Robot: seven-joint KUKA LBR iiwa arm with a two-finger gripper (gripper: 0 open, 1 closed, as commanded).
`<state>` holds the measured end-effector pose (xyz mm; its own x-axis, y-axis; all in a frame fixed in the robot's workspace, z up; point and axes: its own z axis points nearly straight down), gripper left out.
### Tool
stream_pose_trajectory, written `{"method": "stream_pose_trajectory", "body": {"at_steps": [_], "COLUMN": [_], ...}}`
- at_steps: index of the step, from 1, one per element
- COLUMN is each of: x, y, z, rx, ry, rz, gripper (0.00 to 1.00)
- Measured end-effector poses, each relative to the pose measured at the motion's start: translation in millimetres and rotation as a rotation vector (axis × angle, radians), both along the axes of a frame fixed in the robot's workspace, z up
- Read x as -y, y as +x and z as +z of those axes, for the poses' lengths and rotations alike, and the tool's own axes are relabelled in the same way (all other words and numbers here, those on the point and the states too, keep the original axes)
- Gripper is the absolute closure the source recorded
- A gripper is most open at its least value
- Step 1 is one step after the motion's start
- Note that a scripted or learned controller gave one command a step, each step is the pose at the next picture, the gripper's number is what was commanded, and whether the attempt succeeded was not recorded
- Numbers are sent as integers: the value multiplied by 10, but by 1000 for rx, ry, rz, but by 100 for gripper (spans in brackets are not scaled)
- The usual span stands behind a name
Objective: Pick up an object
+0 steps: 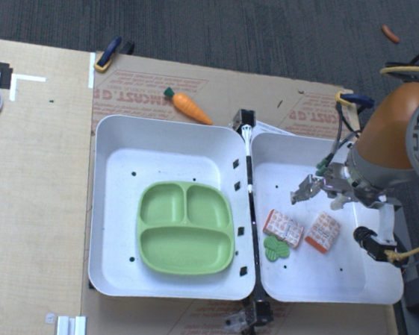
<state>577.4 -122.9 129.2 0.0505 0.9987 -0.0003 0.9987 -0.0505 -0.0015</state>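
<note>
In the right white bin (376, 291), two small orange-and-white printed boxes (283, 228) (323, 233) lie beside a flat green leaf-shaped toy (276, 249), all near the two-finger gripper (314, 188), which hangs just above them. Whether its jaws are apart cannot be told. The boxes look light and stiff, likely best gripped across their short sides.

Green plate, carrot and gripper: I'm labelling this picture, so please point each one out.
green plate (185, 228), camera view, on its large lower compartment
carrot (191, 108), camera view, on its orange body
gripper (304, 191), camera view, between its fingertips
</note>
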Motion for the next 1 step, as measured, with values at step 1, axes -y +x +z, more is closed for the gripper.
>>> {"method": "stream_pose_trajectory", "body": {"at_steps": [1], "x": [261], "y": [-786], "z": [-339], "rx": [7], "ry": [-1], "rz": [24], "gripper": [0]}}
